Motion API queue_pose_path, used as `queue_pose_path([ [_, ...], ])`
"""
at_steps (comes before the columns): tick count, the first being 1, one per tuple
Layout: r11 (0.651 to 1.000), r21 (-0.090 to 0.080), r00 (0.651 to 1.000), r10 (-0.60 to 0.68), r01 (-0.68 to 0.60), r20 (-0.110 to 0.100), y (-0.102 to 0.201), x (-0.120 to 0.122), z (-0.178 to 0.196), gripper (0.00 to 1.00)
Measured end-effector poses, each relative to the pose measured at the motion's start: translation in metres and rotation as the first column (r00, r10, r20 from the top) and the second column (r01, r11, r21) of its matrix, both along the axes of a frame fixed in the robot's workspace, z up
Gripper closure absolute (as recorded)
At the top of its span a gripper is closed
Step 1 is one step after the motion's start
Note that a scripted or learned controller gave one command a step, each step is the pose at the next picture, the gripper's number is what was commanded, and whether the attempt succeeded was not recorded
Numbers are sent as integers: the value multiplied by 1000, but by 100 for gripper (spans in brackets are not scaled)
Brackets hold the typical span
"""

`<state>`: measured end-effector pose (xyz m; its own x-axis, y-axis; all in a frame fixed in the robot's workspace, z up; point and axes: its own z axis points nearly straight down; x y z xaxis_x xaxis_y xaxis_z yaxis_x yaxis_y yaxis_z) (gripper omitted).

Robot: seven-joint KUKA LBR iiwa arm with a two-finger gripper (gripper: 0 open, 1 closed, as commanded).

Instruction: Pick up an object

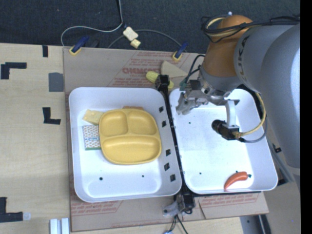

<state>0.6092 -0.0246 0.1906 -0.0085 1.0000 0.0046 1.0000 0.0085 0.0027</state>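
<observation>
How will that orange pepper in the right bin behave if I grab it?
The orange pepper looks small and smooth, so probably light but slippery. Its curved, tapered shape may roll or pivot when nudged. It lies near the right bin front wall, possibly crowding the gripper.

I work in what looks like a robotics lab. My bench [29, 130] carries black alignment marks, and a cardboard sheet [122, 67] is held to it with blue-handled clamps [78, 45]. Two shallow white bins [78, 179] sit side by side on it, loose cables [117, 9] trail over dark carpet [48, 9], and my grey arm [273, 82] reaches in.
</observation>
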Motion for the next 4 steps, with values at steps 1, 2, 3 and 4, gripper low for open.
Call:
queue_pose_path([
  [1, 1000, -1, 1000, 1, -1, -4, 81, 2, -7, 100],
  [2, 1000, -7, 1000, -15, 15, -3, -11, 5, 8, 100],
  [3, 1000, -4, 1000, -2, 2, -5, 60, 14, -8, 100],
  [4, 1000, -7, 1000, -13, 13, -1, -11, 10, 31, 100],
])
